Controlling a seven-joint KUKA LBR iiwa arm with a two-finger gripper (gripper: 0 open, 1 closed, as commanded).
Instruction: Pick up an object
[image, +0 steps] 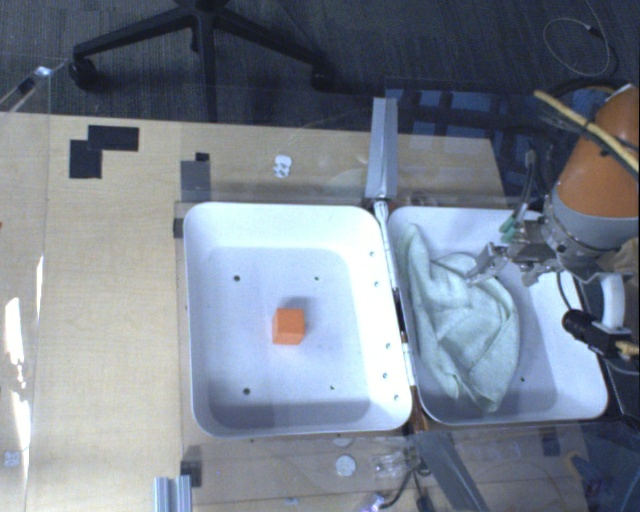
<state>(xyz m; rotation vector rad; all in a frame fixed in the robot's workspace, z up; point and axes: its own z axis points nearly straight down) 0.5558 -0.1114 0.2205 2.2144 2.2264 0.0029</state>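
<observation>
You are looking down on a pale wooden bench (90, 330) with two shallow white bins side by side. The left bin (215, 390) holds a small orange cube (289, 326), sitting flat on the bin floor a little left of centre, well apart from every wall and from the arm. The right bin (570, 390) holds a crumpled pale green-grey towel (465, 335) bunched along its left half, running from near the top wall down to near the bottom wall, its left edge lying against the wall shared with the other bin. The arm (600, 190) comes in from your right, the orange band showing above the wrist, and the gripper (492, 262) sits over the upper part of the right bin, right at the top edge of the towel. From this angle the metal tips look to be touching or just above the cloth folds, but you cannot tell whether the pincer is released or clenched, nor whether any cloth sits in it; the parts are too small and tangled with the towel's edge. A black cable (590, 335) loops down beside the wrist over the bin's right side. Black tape marks (100, 148) lie on the bench at upper left, and a chair base (200, 35) stands on the dark carpet beyond.
</observation>
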